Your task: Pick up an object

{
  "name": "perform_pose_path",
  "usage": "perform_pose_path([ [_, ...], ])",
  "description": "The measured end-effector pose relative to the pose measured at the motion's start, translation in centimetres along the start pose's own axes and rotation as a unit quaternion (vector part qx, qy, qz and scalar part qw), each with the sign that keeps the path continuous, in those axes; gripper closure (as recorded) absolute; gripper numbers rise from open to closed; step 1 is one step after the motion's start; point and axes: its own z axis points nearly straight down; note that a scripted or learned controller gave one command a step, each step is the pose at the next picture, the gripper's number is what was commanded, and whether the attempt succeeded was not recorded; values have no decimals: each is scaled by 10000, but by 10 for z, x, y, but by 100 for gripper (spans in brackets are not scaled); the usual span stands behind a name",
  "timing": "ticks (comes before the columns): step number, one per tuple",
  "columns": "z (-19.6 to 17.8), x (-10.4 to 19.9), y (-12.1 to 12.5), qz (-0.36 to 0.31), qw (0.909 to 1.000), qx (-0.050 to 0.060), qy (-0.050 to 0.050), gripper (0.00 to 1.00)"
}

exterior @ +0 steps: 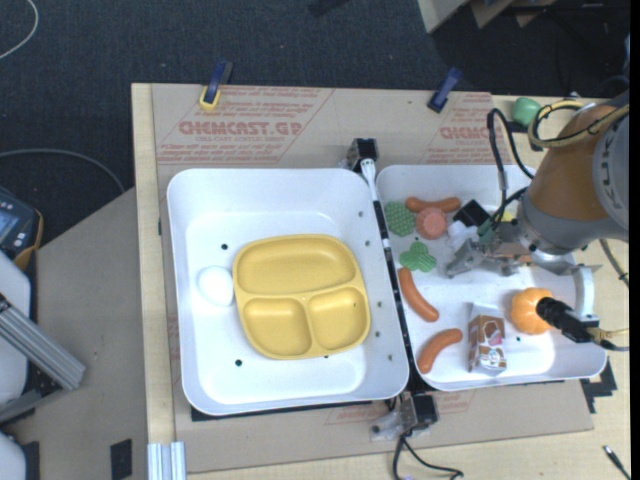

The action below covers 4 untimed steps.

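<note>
The right white bin holds several toy foods. A green leafy piece and a darker green piece lie at its left side. A pink round slice sits beside a short sausage at the back. Two orange-red sausages lie toward the front left. A brown snack packet and an orange fruit rest near the front. My gripper hangs low over the bin's middle, just right of the green leafy piece. I see nothing held in it.
The left white bin carries a yellow divided plate and a white egg-shaped object at the plate's left. The grey arm with its cables covers the right bin's far right side. Clamps sit along the bench's back edge.
</note>
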Motion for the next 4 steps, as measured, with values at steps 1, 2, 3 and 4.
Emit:
perform_pose_path([
  [1,-13,-1,1,5,10000,-31,-11,100],
  [2,-68,0,-7,5,10000,-37,-15,100],
  [3,-132,4,-5,-9,10000,-74,-25,100],
  [4,-143,4,-4,-4,10000,-52,-19,100],
])
